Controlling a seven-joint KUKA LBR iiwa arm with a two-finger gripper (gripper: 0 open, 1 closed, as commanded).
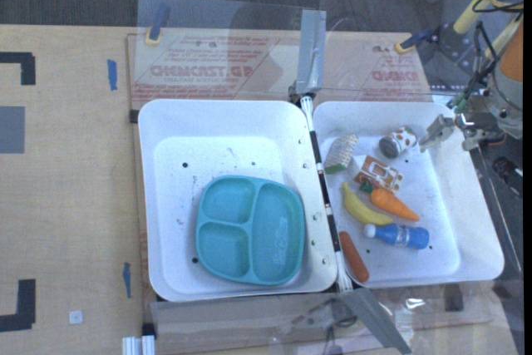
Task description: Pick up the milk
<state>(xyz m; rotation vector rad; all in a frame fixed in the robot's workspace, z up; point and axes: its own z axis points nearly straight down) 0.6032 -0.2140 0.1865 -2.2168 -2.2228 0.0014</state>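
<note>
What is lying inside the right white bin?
The right bin holds a milk carton, banana, carrot, blue bottle, sausage and corn. Under them is hidden.

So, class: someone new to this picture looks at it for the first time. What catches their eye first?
Most likely the turquoise divided plate, lying big and bright in the left bin. Next comes the colourful cluster of toy food in the right bin: a yellow banana, an orange carrot and a blue bottle. The gripper sits at that bin's upper right edge.
</note>
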